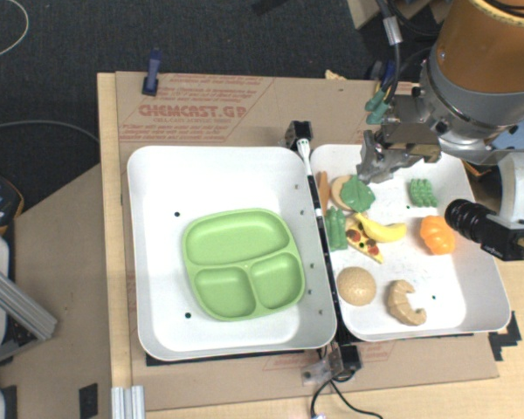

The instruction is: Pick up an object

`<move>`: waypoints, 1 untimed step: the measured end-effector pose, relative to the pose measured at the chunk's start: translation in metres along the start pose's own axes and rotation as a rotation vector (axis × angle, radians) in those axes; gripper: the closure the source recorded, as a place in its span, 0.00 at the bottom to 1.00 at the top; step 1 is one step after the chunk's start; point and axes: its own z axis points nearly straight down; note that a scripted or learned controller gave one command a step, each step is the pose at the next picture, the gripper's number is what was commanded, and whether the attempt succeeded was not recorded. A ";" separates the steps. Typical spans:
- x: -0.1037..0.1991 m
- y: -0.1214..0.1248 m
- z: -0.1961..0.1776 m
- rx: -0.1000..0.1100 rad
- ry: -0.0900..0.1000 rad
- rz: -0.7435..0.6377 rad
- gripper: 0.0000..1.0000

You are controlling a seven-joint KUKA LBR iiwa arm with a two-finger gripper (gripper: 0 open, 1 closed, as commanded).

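Red print on the cardboard [192, 103] under the bins reads "CHEMCAST GP" in big letters. Smaller red lines sit above and below it, too blurred to read. No other legible text.

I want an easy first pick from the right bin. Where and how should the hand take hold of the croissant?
Grip the croissant across its thick middle, coming straight down from above. It lies flat on the right bin floor with bare space on most sides; the round bun sits apart to its left. The curved ends taper, so they would probably slip.
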 end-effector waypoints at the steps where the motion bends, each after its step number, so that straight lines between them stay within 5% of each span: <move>1: 0.001 -0.001 -0.001 0.017 -0.004 -0.001 1.00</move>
